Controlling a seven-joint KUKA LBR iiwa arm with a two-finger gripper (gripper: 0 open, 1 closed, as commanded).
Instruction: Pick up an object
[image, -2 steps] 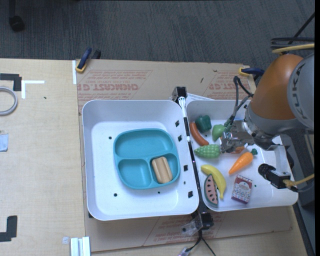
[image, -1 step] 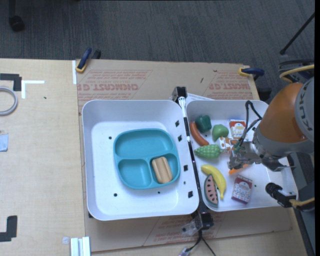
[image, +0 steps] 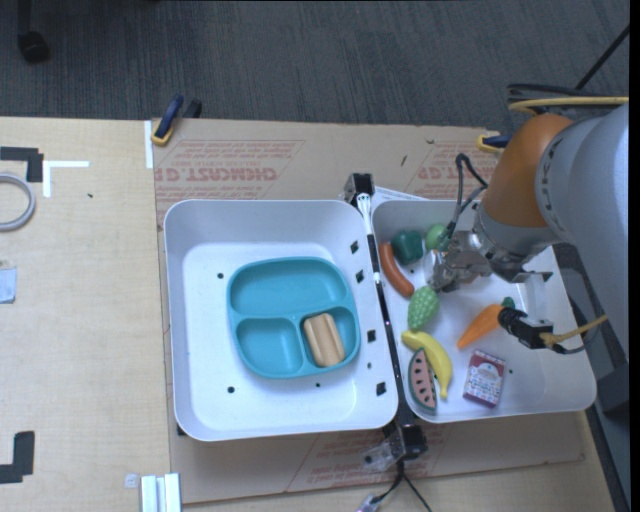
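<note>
Green grapes (image: 423, 307) below end effector (image: 447, 272) | hot dog (image: 395, 270), banana (image: 432, 357) beside

Grey arm (image: 590, 170) reaching from right, tool (image: 447, 272) lowered — wrist bent

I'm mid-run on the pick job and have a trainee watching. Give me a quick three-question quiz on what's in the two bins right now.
1. True or false: the bread roll lies in a compartment of the teal tray.
2. Which item lies nearest the gripper? A) small red box B) green bumpy fruit C) watermelon slice
3. Fill in: the banana lies in the ____ bin, as the camera sees it.

Key
1. True; it lies in the tray's lower right compartment.
2. B; it lies just below the gripper, left of the carrot.
3. Right; the right bin holds the loose toy food.
</note>
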